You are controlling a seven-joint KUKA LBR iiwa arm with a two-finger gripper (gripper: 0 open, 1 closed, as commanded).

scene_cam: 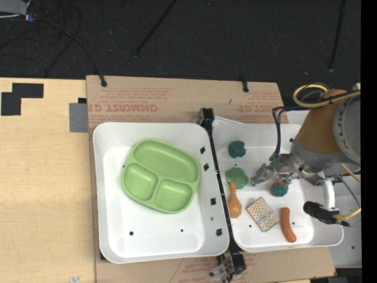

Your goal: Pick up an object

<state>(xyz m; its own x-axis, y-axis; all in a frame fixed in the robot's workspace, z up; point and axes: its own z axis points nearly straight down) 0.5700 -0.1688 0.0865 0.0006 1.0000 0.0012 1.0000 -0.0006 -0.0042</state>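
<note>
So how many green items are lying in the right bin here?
3. A dark green lump near the bin's far side, a lighter green piece just below it by the divider, and a teal one under the pincer. The arm may hide more.

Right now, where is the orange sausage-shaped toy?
The orange sausage toy lies in the right bin near its front edge, just right of the patterned cracker square.
</note>
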